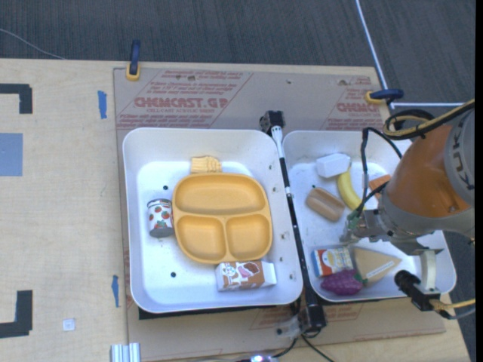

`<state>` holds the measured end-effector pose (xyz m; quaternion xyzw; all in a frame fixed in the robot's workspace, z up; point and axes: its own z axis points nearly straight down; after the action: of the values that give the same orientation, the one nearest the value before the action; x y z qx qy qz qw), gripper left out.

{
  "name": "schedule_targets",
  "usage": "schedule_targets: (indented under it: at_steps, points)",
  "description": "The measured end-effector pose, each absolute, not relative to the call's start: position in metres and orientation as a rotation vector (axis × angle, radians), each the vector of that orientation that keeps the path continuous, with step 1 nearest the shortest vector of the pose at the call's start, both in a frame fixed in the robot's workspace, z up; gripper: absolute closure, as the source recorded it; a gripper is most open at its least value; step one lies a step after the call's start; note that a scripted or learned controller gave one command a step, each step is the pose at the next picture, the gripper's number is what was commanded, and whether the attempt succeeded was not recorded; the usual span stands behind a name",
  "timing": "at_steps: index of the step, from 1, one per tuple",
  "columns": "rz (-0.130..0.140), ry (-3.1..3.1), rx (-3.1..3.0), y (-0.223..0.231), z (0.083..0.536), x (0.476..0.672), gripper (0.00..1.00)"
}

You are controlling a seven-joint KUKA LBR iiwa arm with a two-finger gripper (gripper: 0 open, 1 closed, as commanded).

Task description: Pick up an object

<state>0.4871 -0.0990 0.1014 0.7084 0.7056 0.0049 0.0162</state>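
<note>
The gripper (361, 231) is seen low over the right bin (447, 276), at the end of the grey wrist and below the orange band of the arm (423, 179). Whether it is open or closed cannot be told, and nothing is seen held in it.

The objects open to picking are spread around the gripper. Just below it a pale tan wedge (375, 263) with flat faces is seen, and below and to the left a small box (332, 261) with an orange printed label. Further below, a knobbly purple lump (342, 283) lies against the box and the wedge. To the upper left of the gripper a smooth brown cylinder (324, 204) lies on its side. Above the gripper a curved yellow banana (349, 191) is seen, and beyond it a white rounded block (332, 164). An orange piece (378, 181) is partly hidden by the arm, above and to the right of the gripper.

Well to the left of the gripper, the left bin (139, 172) bears a glossy yellow plate (223, 219) of three compartments. A small printed can (159, 217) is set at the plate's left, a printed carton (245, 275) below it, and a small yellow ridged item (205, 164) above it.

Both bins are of smooth white plastic with rounded corners, and are seated on a brown printed board (189, 100).
</note>
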Motion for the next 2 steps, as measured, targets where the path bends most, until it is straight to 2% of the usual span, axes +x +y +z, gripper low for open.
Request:
schedule_targets:
  at_steps: [1,2]
  points:
    - [0.003,2.223,2.22,-0.0223,0.1849,0.4802,1.0]
    - [0.002,2.222,2.22,-0.0229,0.1847,0.48,0.0]
